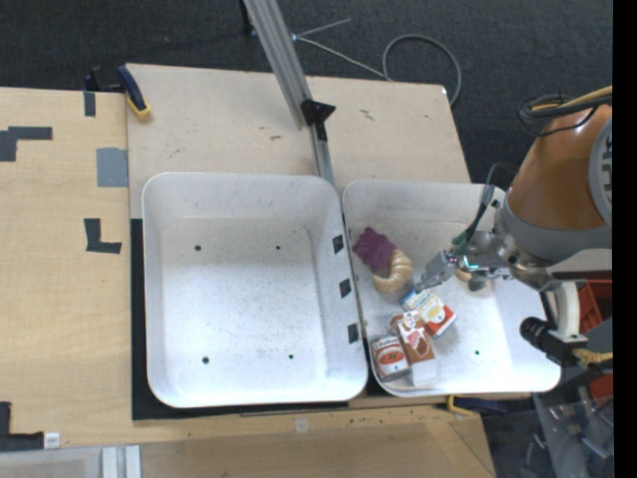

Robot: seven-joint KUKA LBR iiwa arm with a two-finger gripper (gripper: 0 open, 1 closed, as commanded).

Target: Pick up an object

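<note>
Arm over right bin, objects bunched at that bin's left-front side.

Camera view: gripper (438, 268) sits low inside the right bin (518, 366), reaching in from the right, tip just beside the tan croissant-shaped piece (392, 270); can't tell if the fingers are apart or closed, too small and blurred, and nothing visibly between them. Purple object (374, 247) lies touching the croissant piece on its upper-left side, near the wall shared by the bins. In front of the gripper: a small red-and-white carton (431, 315), then a brown-red packet (417, 347) and a can-like item (389, 358) near the front rim, all close together. Left bin (159, 267) sits edge to edge with the right one. Orange band and grey wrist (557, 192) hang over the right bin's right edge.
</note>
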